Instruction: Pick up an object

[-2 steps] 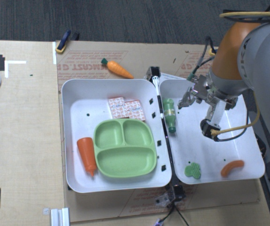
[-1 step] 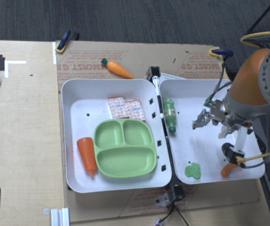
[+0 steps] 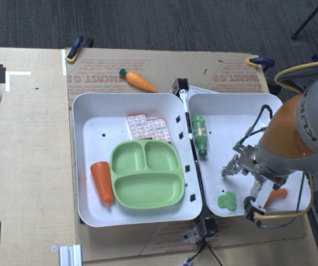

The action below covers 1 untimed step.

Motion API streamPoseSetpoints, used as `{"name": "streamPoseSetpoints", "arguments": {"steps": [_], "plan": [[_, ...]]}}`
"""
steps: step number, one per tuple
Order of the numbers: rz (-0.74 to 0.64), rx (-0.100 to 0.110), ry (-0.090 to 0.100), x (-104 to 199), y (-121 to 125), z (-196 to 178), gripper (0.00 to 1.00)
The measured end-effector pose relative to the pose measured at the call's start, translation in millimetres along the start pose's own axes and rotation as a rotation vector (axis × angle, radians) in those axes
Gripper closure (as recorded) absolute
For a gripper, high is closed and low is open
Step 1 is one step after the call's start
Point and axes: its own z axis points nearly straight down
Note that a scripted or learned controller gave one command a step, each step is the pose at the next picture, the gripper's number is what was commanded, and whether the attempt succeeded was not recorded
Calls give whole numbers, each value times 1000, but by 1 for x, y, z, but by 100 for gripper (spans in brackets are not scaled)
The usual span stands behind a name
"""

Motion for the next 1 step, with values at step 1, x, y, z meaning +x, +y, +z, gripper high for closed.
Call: {"name": "streamPoseSetpoints", "arguments": {"steps": [1], "plan": [[209,0,-1,24,98,0,0]]}}
